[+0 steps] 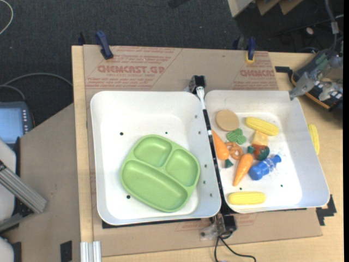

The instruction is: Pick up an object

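Observation:
The right bin (292,187) holds several toy foods. A tan round cookie (227,119) lies at the back, with a corn cob (262,126) to its right. Two orange carrots (220,146) (242,168) lie near the middle, beside a green leafy piece (236,136), a blue bottle (264,166) and a yellow wedge (260,139). Another yellow corn cob (246,198) rests at the front. My gripper (303,83) hangs at the view's right edge, beyond the bin's far right corner and above the bench, away from all the toys.
The left bin (106,119) carries a green divided plate (160,172). A yellow piece (314,138) lies just outside the right bin's right rim. Blue clamps (103,44) (251,49) grip the cardboard at the back edge.

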You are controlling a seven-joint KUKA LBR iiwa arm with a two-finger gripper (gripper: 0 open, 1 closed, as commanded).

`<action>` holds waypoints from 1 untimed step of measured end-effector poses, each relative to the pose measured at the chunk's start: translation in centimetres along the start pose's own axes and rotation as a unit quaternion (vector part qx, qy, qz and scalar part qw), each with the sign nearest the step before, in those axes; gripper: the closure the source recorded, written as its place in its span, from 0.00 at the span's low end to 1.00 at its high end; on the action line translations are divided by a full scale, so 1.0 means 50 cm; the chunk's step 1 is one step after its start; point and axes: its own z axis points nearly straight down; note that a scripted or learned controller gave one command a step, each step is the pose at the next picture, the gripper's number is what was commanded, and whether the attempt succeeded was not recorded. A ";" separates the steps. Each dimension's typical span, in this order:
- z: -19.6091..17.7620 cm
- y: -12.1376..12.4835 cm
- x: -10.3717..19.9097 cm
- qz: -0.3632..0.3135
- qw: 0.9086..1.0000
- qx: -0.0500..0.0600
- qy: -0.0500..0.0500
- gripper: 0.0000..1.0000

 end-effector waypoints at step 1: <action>0.301 -0.009 0.064 -0.001 1.000 0.007 0.003 0.00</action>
